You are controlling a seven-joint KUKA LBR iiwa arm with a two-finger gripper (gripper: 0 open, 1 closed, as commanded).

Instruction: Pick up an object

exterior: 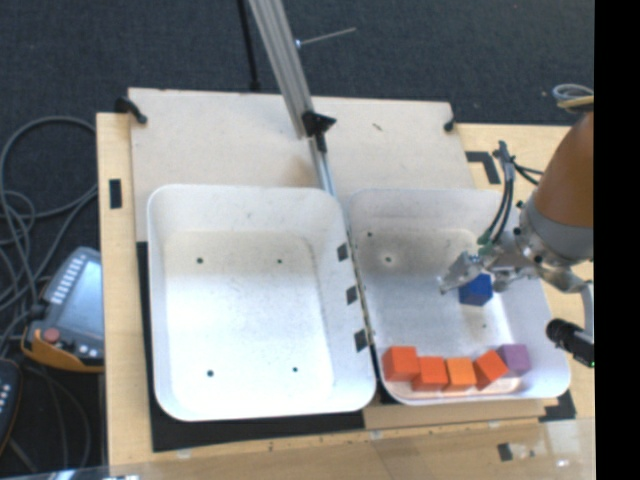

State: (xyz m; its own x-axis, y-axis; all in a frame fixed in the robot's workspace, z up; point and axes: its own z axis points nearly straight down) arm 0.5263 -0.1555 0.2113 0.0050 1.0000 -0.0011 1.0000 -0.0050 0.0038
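- Right of centre, in the right bin (pixel 400 218): blue cube (pixel 476 290) pinched between the fingers of the gripper (pixel 472 274), clear of the bin floor or resting on it, impossible to tell.
- Along that bin's lower rim, well below the gripper: row of orange blocks (pixel 445 368), purple block (pixel 515 358) at its right end.
- Left bin (pixel 180 218) beside it on a pale board over a wooden bench (pixel 115 438); dark carpet, cables and a handheld pendant (pixel 70 308) at left; aluminium pole (pixel 285 58) slanting from the top.
- Small, solid blue, sharp-edged.

Arm reaches in from the right; claw (pixel 474 276) angled down, closed on something blue.
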